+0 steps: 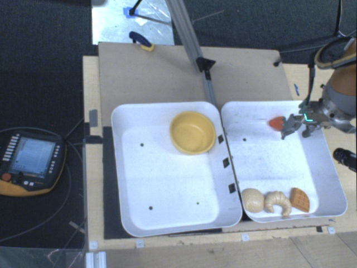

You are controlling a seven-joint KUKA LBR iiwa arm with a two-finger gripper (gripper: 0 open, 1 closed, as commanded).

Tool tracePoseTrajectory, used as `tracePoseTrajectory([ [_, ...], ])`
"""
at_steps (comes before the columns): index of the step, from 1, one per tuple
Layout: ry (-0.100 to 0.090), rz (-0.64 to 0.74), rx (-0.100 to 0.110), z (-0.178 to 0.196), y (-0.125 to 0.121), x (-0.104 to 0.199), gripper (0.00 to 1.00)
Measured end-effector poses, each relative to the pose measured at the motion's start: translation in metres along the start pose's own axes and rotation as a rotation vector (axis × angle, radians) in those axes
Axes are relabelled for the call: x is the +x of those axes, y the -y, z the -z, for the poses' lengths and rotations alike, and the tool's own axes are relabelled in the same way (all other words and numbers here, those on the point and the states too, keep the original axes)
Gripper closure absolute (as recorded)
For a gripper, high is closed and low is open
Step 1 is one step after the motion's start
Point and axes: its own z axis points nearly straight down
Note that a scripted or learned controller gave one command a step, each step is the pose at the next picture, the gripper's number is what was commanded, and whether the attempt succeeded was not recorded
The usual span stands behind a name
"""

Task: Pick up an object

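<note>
**Gripper at the far right edge of the right bin**

We see the gripper point(296, 128) low over the right bin point(279, 166), near its far right corner. Its two dark fingers stand apart, with nothing between them. An orange-red object point(276, 123) lies on the bin floor just beside the fingers, on their left; we cannot tell whether a fingertip touches it.

Three more objects sit in a row along the near wall of the right bin: a pale round roll point(252, 200), a croissant-shaped piece point(278, 202) touching it, and a brown waffle-like piece point(299, 199) just beside that. The middle of this bin floor is open, giving free room between the gripper and the row.

In the left bin point(139, 205) a yellow bowl point(192, 132) stands upright near the far right corner, close to the wall shared with the right bin. The remaining floor of this bin is open.

Both bins rest side by side on a tan bench point(240, 71), their inner rims touching. A grey pole point(187, 29) slants across the far part of the bench. A blue-and-yellow clamp point(141, 40) sits at the bench's far left edge. On the dark floor at left lies a control pendant point(29, 161) with a lit screen.
</note>
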Motion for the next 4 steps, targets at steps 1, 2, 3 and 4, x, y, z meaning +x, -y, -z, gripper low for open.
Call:
tracePoseTrajectory([
  [1,0.000,0.000,0.000,0.000,0.000,0.000,0.00],
  [2,-0.001,0.000,0.003,-0.042,0.002,0.002,0.00],
  [3,-0.001,-0.001,0.003,-0.088,0.008,-0.004,0.00],
  [4,-0.001,0.000,0.003,-0.127,0.009,-0.003,0.00],
])
